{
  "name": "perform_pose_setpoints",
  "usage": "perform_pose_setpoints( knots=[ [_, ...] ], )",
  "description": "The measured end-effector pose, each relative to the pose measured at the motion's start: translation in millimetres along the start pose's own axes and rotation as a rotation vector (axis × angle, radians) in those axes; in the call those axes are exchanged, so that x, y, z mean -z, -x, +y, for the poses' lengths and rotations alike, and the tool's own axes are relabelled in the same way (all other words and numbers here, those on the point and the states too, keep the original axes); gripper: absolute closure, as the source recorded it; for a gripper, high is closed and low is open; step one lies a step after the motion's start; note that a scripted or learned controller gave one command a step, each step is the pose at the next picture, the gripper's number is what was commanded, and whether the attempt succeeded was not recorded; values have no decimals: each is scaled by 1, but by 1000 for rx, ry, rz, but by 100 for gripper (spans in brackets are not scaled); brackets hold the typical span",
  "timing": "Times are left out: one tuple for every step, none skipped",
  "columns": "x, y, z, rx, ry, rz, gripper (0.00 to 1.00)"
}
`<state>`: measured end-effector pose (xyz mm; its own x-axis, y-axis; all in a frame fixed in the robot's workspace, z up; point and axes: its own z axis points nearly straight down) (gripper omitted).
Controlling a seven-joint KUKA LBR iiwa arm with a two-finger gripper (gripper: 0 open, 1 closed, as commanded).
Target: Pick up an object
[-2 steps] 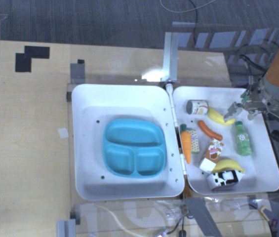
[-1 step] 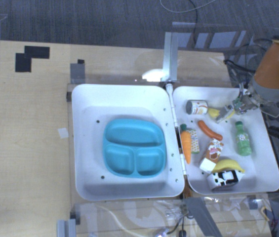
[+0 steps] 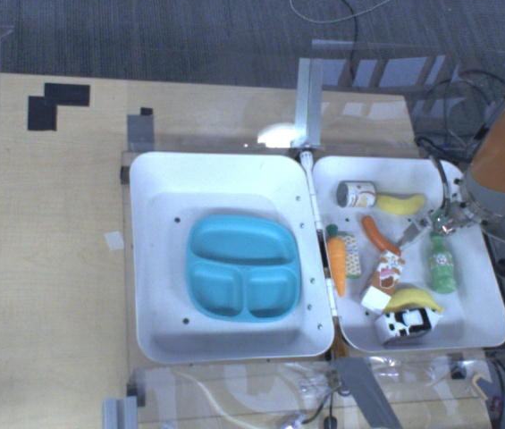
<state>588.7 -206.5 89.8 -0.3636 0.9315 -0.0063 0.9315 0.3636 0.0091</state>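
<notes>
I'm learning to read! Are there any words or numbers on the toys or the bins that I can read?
None can be read.
The small can has a label, too blurred to read.
The green bottle has a label, too small to read.
The flat packet has print, too blurred to read.

Blue tray (image 3: 241,266); possibly cow-patterned mug (image 3: 406,323).

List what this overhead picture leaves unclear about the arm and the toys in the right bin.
- Gripper: too small and blurred in the camera view to read its state.
- Arm: cut off by the right edge.
- Small can: label too small to read.
- Cow-patterned toy: partly covered by a banana.
</notes>
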Motion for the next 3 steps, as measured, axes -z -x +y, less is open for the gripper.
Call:
perform_pose_setpoints(
  knots=[
    [-2,23,64,-30,-2,0,0],
    [1,-12,-33,-86,0,-1,0],
    [-2,16,46,-55,1,0,0]
  ],
)
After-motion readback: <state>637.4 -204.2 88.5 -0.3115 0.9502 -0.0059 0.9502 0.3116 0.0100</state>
